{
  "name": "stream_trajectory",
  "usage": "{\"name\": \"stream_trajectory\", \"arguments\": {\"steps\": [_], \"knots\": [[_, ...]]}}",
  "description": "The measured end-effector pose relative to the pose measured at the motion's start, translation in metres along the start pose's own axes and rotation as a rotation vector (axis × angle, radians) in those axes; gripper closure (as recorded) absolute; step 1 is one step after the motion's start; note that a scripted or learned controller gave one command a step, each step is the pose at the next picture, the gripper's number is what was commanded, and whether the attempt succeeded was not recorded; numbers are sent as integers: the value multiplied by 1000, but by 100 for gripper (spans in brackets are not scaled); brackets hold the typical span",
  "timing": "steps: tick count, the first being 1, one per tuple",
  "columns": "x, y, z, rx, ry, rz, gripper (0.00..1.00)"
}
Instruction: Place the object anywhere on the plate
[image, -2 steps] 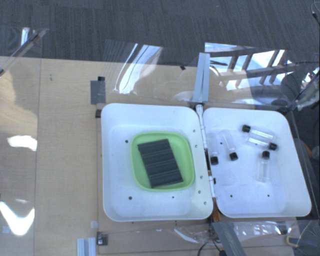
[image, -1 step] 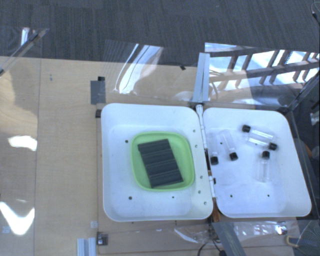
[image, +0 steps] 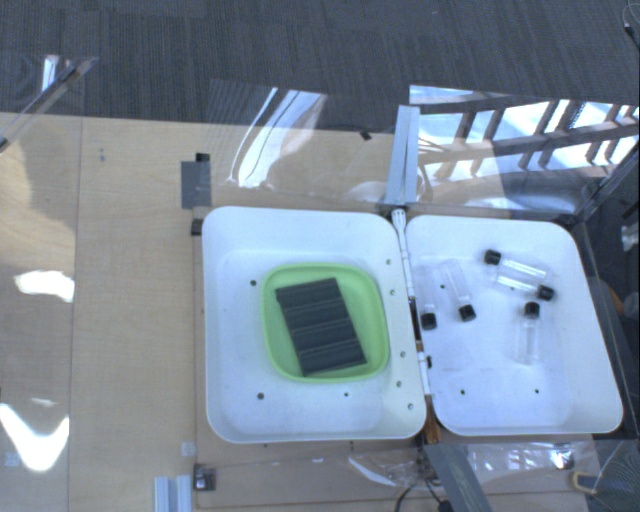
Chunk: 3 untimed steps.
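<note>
The dark ridged block (image: 319, 326) lies flat inside the green plate (image: 275, 300), seemingly already delivered; the gripper's state I cannot tell.

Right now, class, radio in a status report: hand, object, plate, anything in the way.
Dark grey ribbed rectangular block lying flat on green square plate, left white bin. Small clear black-capped vials scattered in right white bin. Nothing blocking plate.

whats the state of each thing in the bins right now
green plate: flat in the left bin, carrying the block
dark ribbed block: lying flat on the plate, slightly skewed
clear vials: about five, black-capped, lying scattered in the right bin
</note>
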<state>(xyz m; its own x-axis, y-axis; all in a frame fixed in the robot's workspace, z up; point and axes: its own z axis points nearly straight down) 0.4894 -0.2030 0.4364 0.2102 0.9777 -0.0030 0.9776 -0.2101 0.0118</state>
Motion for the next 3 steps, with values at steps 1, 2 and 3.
{"name": "stream_trajectory", "arguments": {"steps": [1,2,3], "knots": [[3,-1,0,0,0,105,0],[16,1,150,8,2,140,0],[8,-4,190,7,2,189,0]]}}
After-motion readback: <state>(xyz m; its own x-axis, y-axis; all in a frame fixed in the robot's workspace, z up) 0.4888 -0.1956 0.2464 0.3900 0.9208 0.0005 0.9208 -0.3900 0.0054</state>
